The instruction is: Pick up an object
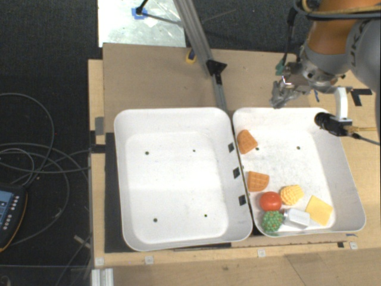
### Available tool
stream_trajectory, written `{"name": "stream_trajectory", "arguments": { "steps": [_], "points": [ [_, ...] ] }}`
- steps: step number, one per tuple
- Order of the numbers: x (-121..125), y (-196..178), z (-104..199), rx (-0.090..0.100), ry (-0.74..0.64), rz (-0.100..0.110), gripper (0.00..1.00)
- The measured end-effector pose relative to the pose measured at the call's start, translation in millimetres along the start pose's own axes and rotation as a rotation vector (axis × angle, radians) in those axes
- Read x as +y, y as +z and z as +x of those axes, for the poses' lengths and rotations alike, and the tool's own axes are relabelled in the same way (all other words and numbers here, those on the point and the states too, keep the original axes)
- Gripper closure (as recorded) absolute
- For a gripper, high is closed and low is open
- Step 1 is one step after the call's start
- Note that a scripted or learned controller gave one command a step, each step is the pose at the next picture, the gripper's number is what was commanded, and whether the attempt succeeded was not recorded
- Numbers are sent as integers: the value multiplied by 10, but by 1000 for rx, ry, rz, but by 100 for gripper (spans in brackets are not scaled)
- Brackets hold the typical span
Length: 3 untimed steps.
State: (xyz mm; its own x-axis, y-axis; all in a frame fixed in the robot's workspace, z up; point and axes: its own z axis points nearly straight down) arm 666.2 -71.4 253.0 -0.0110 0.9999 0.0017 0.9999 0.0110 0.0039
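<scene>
We see the gripper above the right white bin; whether it is spread, we cannot tell. The small red plastic tomato looks light, hard and slippery; we would pinch across its middle.

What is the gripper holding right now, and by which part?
Nothing. The gripper hangs above the far rim of the right bin, with no object between its fingers; the toy foods lie in the bin.

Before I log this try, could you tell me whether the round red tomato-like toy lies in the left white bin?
No, the round red tomato-like toy lies in the right white bin, beside a green bumpy toy.
</scene>
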Motion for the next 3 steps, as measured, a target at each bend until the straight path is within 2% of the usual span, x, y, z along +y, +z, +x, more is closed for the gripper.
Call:
{"name": "stream_trajectory", "arguments": {
  "steps": [2,3],
  "points": [
    [-39,275,1060,1,0,3,100],
    [-128,172,1658,1,0,2,100]
  ]
}}
